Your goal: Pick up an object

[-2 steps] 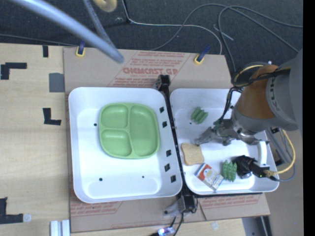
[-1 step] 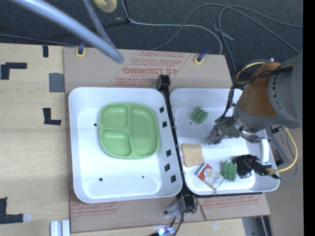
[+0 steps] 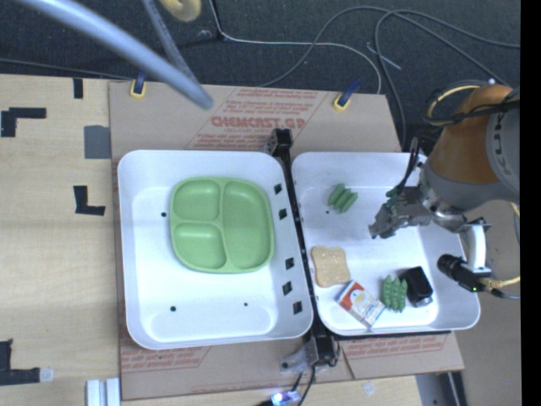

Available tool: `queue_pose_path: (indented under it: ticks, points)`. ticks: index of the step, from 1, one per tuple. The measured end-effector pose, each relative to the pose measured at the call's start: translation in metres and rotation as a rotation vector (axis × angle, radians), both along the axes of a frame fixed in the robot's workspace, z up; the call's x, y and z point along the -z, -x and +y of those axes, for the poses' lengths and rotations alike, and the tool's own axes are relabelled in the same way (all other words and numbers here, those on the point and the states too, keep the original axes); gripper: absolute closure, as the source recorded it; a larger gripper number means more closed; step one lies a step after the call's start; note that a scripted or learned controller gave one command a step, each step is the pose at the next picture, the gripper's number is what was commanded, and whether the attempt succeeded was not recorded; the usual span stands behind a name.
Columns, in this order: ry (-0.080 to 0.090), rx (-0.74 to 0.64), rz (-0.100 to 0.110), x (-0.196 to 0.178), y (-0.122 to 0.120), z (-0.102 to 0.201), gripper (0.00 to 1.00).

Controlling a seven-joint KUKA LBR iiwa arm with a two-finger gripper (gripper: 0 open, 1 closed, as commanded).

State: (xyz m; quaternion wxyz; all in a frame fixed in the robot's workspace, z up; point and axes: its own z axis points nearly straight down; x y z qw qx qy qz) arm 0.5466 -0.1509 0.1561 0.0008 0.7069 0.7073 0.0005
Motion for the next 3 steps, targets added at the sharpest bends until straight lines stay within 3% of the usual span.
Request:
queue_pose_path:
  ticks: [1, 2, 3]
  points:
    - [0.0, -0.002, -0.001, -0.049, 0.005, 0.009, 1.0]
    - [0.0, -0.001, 0.001, -0.072, 0.004, 0.009, 1.0]
    - [0.0, -0.002, 0.003, -0.062, -0.014, 0.052, 1.0]
